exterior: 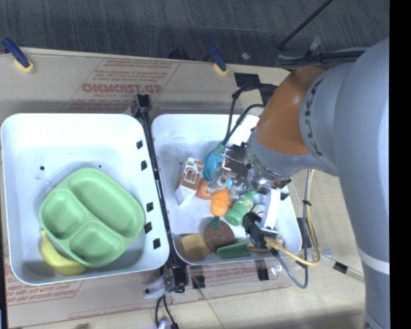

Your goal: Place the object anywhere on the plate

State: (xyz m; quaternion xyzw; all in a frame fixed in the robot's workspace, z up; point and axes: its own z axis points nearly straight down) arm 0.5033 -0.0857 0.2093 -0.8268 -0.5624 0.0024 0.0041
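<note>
Over right bin (166, 157): gripper (227, 177) low among toy clutter, finger state indeterminable, grasp unconfirmed; green plate (92, 214) lies well apart to camera-left, across divider, in left bin (17, 156).

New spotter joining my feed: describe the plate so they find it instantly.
Look at the left bin of the two white ones. The plate lies in its lower half, pale green with three compartments, tilted over a yellow object. Nothing else there is green.
</note>
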